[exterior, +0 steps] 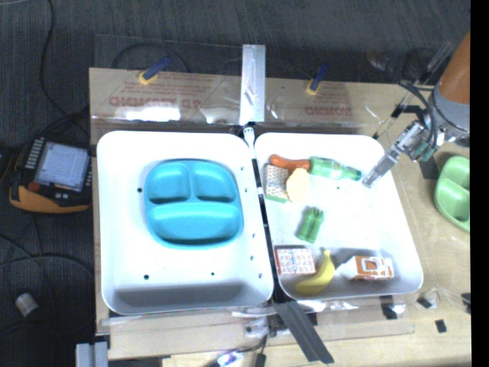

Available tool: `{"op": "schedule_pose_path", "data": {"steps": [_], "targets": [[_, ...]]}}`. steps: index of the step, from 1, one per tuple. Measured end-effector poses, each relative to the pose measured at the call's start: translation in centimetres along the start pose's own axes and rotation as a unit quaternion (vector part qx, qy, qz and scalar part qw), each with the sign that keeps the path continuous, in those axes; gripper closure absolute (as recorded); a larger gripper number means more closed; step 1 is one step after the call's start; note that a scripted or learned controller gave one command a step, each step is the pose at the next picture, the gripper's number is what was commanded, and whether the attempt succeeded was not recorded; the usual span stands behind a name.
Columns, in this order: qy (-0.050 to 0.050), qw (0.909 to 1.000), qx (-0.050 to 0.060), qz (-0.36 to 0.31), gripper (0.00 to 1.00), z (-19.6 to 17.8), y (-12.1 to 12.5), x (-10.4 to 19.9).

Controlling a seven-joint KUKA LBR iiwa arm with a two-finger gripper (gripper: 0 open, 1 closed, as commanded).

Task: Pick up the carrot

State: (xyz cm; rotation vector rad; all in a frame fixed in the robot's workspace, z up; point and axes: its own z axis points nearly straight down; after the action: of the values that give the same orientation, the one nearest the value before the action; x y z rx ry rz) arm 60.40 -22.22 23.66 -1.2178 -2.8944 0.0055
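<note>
Carrot at the far left of the right bin, gripper well off to its right.

We see the carrot (287, 161) lying in the right bin (397, 205) near its far rim, touching the green bottle (334, 168) on its right and just beyond a pale round item (299, 183). The gripper (374, 176) hangs at the bin's far right corner, well apart from the carrot, with the bottle between them. Its tip looks narrow and holds nothing we can make out, but we cannot tell whether the jaws are open or closed. The left bin (122, 205) holds a blue tray (192, 202). A banana (319, 275) lies along the near rim.
</note>
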Motion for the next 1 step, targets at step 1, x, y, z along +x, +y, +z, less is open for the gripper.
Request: {"op": "schedule_pose_path", "data": {"steps": [1], "targets": [[0.002,0.9975,-0.001,-0.071,0.0,11.82,1.6,1.55]]}}
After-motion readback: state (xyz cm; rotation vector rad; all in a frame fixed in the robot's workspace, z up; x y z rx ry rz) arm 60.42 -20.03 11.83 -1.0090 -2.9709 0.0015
